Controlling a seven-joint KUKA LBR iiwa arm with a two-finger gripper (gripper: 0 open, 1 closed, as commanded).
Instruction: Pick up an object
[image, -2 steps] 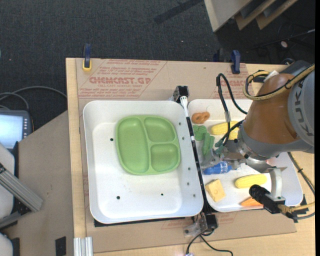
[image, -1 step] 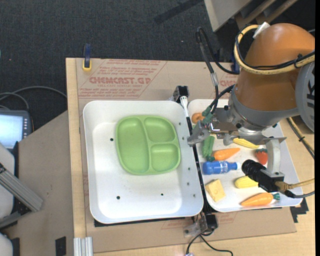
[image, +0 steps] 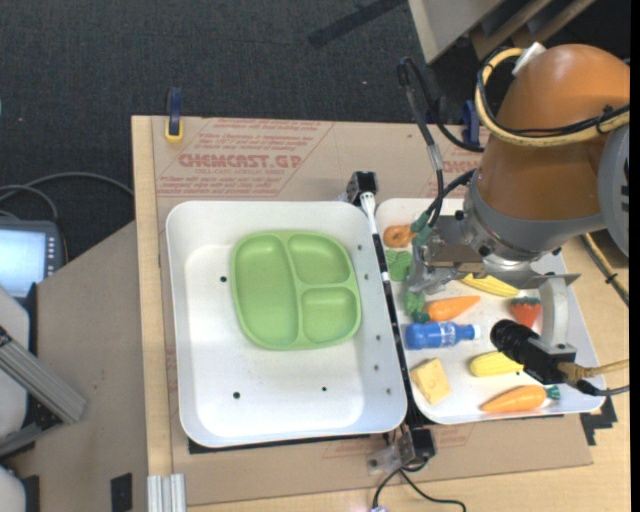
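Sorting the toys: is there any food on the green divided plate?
No, the green divided plate lies bare in the left bin.

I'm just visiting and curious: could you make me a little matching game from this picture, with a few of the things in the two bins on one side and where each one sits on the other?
Things:
1. green divided plate
2. blue bottle
3. cheese wedge
4. orange ring

Places:
A. far end of the right bin, close to the divider
B. alone in the left bin
C. near end of the right bin, by the divider
D. lying on its side in the middle of the right bin, just below an orange carrot

Pairs: 1-B, 2-D, 3-C, 4-A
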